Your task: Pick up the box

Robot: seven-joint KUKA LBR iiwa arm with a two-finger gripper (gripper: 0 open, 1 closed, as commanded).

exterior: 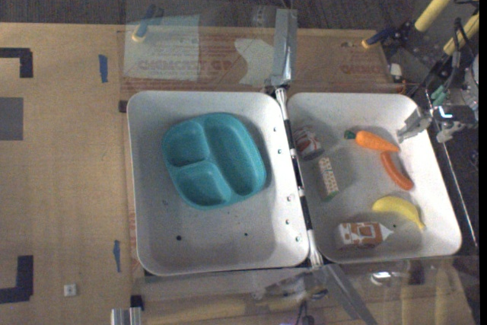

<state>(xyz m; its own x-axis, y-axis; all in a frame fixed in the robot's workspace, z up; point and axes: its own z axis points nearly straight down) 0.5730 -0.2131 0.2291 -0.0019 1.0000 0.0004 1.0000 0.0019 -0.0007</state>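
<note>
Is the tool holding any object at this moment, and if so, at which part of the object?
Nothing is held. The tool hovers at the right bin's far right rim, apart from the carrot and the box.

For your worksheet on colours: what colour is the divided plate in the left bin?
Teal, seen plainly in the camera view: divided plate.
</note>
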